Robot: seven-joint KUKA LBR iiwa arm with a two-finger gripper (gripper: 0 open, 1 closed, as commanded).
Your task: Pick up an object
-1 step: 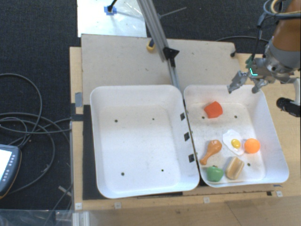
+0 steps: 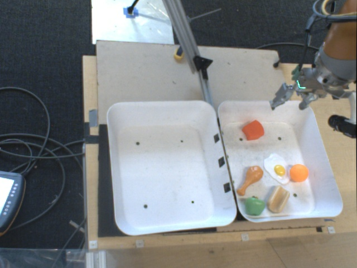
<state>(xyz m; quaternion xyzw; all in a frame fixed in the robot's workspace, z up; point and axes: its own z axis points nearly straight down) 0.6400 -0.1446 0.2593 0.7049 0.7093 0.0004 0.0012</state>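
Observation:
The right bin (image 2: 318, 149) holds several toy foods: a red block (image 2: 253, 130), a fried egg (image 2: 277, 168), an orange ball (image 2: 299, 173), a chicken drumstick (image 2: 250, 179), a green pepper (image 2: 255, 206) and a bread roll (image 2: 278, 199). My gripper (image 2: 292, 99) hangs above the bin's far rim, up and to the right of the red block. Its two fingers are spread apart with nothing between them.
The left bin (image 2: 120, 149) sits beside the right one, joined by black clips along the shared rim. A grey pole (image 2: 184, 29) slants over the board behind the bins. Cables and a tablet (image 2: 8, 197) lie on the floor at left.

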